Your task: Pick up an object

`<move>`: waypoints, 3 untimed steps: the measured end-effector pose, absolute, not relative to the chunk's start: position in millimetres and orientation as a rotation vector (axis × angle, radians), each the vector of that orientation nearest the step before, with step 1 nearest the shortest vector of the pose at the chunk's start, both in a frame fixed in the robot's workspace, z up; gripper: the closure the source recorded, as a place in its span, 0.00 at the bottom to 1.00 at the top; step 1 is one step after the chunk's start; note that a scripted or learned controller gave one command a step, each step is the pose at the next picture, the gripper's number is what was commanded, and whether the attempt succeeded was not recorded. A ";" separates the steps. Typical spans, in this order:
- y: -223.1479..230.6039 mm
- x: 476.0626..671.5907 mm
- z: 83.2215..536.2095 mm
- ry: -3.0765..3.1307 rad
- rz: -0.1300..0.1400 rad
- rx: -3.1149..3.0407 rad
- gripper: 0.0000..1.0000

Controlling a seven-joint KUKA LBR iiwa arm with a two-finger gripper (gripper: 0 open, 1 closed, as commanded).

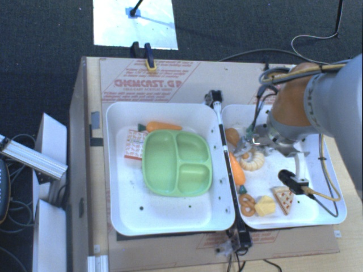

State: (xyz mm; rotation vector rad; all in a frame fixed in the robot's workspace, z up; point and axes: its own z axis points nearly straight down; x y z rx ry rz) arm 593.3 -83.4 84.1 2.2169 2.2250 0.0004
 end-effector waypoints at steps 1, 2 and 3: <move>-85.7 585.9 84.2 2.223 0.000 2.219 0.00; -88.3 587.1 84.5 2.222 0.002 2.219 0.00; -90.9 592.3 85.2 2.222 0.003 2.218 0.00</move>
